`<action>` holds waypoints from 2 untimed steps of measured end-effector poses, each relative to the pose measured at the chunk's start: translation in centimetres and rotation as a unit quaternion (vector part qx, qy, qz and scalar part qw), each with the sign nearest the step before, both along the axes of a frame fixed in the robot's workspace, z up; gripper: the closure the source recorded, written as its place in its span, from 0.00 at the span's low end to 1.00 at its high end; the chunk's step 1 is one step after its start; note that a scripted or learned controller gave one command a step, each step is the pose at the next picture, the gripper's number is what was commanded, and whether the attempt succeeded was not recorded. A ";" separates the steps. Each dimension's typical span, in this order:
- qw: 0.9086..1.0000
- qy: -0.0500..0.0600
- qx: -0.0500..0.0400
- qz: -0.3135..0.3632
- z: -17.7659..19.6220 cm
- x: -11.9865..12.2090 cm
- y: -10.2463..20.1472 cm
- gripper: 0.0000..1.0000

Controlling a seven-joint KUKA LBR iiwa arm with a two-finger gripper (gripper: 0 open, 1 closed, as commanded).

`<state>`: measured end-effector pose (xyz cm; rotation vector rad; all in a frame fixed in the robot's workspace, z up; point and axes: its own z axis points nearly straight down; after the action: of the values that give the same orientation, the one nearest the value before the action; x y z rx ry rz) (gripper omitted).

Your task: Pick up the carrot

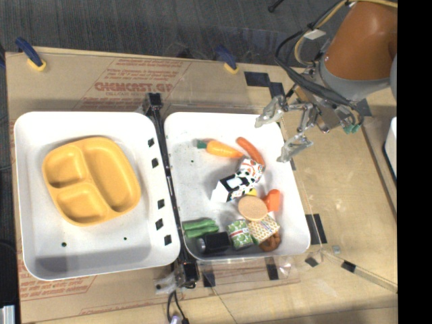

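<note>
The carrot (221, 148), orange with a green stub at its left end, lies in the upper middle of the right bin (177, 181). My gripper (281, 134) hangs over the bin's upper right corner, up and to the right of the carrot. Its two fingers are spread apart and nothing sits between them. One fingertip (264, 117) is near the bin's top rim, the other (289, 151) over its right rim.
An orange-red sausage-like piece (250, 150) lies right of the carrot. Below it a black-and-white cow carton (237, 182), a round tan lid (253, 208), green and dark items (200, 227) crowd the bin's lower part. The left bin holds a yellow divided tray (90, 179).
</note>
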<state>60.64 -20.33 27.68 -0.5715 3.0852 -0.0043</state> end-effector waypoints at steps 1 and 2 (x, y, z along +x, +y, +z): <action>1.000 0.004 0.002 -0.006 -6.4 2.8 -0.6 0.00; 1.000 0.002 0.002 -0.008 -18.6 5.0 2.7 0.00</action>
<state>65.63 -17.62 9.10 -0.5479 3.0923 0.0015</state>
